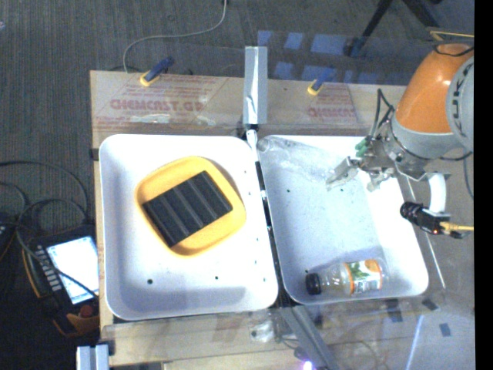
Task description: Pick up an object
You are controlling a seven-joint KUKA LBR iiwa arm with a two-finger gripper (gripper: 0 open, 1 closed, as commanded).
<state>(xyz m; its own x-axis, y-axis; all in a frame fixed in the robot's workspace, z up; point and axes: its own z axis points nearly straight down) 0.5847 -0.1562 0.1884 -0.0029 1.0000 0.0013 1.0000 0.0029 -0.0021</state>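
A wooden bench (192, 102) on dark carpet bore two white bins. A clear bottle (345, 277) lay on its side against the right bin's (296, 206) near wall, a likely target. The gripper (356, 169) hovered over that bin's far end, fingers apparently spread with nothing between them, though they blurred. This looked like the approach; next came travelling to the bottle and descending. The left bin (123, 206) held a yellow-rimmed black tray (191, 204).
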